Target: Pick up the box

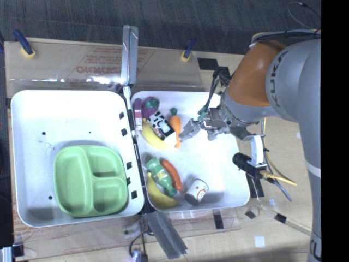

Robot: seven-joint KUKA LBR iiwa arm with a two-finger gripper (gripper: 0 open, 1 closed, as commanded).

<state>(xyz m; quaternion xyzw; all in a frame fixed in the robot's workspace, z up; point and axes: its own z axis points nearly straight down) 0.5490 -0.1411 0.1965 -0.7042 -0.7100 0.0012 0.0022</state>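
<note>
Hovering over the right bin [229,195], fingers [192,129] near the box [159,125], grip unclear

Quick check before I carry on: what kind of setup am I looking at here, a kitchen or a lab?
Most likely a robot lab bench for pick tests, not a kitchen: two shallow white plastic bins sit side by side, the right one scattered with toy-like food such as a yellow banana, and blue clamps pin the cardboard backing.

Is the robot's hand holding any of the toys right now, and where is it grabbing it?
I can't tell. The hand hangs over the right bin beside the carrot; too small to show a grip.
</note>
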